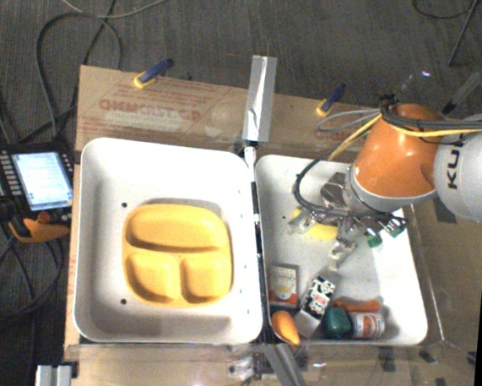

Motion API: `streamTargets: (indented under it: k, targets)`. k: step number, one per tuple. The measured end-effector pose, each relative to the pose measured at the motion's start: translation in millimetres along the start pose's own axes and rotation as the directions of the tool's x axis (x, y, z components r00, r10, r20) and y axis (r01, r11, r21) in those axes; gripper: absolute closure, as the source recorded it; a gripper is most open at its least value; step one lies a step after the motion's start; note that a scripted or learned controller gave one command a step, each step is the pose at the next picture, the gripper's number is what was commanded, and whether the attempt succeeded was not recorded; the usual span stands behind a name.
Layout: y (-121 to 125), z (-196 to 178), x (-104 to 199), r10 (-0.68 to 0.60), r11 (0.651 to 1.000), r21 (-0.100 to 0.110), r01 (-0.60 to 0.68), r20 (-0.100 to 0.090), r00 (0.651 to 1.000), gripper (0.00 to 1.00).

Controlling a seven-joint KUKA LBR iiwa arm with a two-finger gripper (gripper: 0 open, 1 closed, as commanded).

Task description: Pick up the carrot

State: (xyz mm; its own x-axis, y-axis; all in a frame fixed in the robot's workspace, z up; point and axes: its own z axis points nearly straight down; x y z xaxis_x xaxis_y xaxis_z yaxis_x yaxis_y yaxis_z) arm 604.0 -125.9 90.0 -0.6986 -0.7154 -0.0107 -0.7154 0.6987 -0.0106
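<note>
Hanging above the right bin (415, 319), the gripper (344, 240) sits under the orange band of the arm (394, 159), and the wrist and cables cover it so much that I cannot tell how its jaws stand. Nothing can be seen held there. A thin pale part points down toward 6 o'clock, over bare bin floor, so the tool seems to be placed for a descent and not yet at any object.

From the gripper, the carrot (286, 326) lies toward 7 o'clock, well apart from it, in the near left corner of the right bin, close against the wall that divides the bins. It is tilted, with its thin end toward 5 o'clock. Probably it rests there because the loose things gather along the near wall. This corner position can make the approach difficult, in my judgement, since the wall leaves little room on one side.

I count one carrot. Beside it stand one small orange-and-white box (282, 285) at 12 o'clock from the carrot and one black-and-white carton (318, 298) at 2 o'clock. Farther toward 3 o'clock lie one dark green object (336, 323) and one red-and-white can (367, 325) on its side.

There are two white bins. The left bin (92, 241) holds one yellow tray (179, 253) with three compartments.
</note>
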Motion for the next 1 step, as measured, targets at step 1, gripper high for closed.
streamTargets:
  k: [1]
  targets:
    - [-27.1,-22.0,40.3,0.432,0.902,-0.004,-0.432,-0.009,0.902,0.0]
